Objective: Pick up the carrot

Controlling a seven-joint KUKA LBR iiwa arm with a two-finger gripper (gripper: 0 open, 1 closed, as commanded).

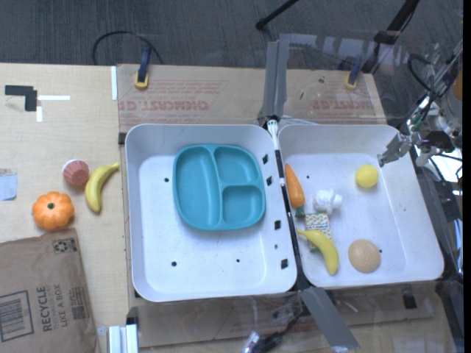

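Light even and bright, diffuse from overhead. White bins [147,263] near blown out, faint soft shadows along inner walls. Teal tray [219,187] casts a thin shadow toward 6 o'clock. Floor at 12 o'clock dim. Overall softness; fine detail smeared, worst toward 3 o'clock where gripper [397,150] and cabling blur. Slight barrel bend at edges.

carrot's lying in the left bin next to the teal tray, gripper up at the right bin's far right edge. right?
Not quite. The camera view shows the carrot in the right bin, along its left wall, above the banana. The teal tray sits in the left bin, across the divider from the carrot. The gripper is at the right bin's far right edge, as you said.
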